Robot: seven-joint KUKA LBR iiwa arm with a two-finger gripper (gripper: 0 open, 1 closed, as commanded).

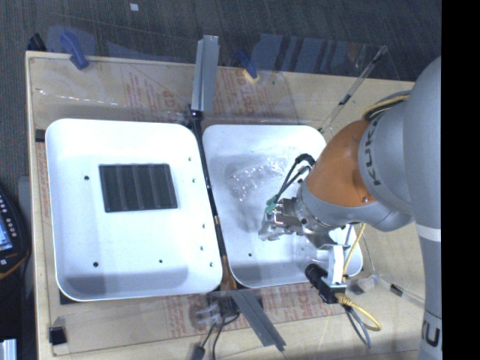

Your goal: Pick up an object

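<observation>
Wooden bench (112,88) seen from above, bearing two white bins. Left bin (67,201) holds a dark ribbed rectangular object (138,187), centre-left of frame. Right bin (247,265) holds a crumpled clear plastic piece (255,175); just below it hangs the gripper (270,223), its grip impossible to tell.

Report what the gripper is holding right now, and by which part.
Cannot be told. The gripper is low in the right bin, below a clear crinkled plastic item; nothing is visibly between its tips.
</observation>
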